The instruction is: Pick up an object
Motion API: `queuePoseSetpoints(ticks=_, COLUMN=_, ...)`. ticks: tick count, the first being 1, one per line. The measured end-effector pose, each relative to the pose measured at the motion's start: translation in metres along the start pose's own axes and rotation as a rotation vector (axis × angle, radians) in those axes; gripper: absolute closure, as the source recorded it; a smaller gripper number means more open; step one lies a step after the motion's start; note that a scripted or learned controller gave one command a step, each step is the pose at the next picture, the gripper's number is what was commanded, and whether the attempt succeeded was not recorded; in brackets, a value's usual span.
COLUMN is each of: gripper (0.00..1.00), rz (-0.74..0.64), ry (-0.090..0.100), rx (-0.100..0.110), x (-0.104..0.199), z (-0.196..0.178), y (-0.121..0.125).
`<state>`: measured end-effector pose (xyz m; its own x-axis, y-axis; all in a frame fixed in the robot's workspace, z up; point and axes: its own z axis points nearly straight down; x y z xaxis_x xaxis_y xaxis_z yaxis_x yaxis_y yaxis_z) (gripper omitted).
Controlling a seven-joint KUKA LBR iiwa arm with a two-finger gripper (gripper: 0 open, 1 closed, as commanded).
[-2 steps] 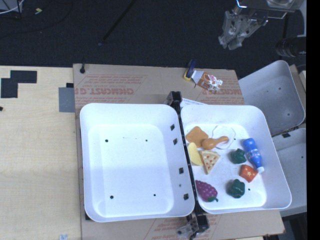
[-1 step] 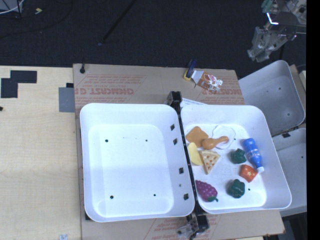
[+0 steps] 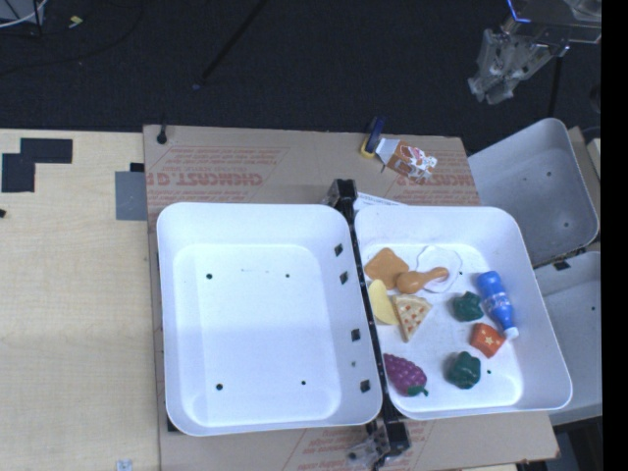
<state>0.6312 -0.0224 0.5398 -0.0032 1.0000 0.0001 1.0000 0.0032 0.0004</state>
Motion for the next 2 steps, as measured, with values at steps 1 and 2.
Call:
queuePoseSetpoints(ticks=1, gripper=1.0, rz=0.007, ry=-0.002, rx=0.004, x=-0.056, z=0.003, y=0.011)
queuePoseSetpoints(ticks=2, gripper=1.0, rz=0.011, ry=-0.002, rx=0.008, x=-0.146, z=0.041, y=0.001)
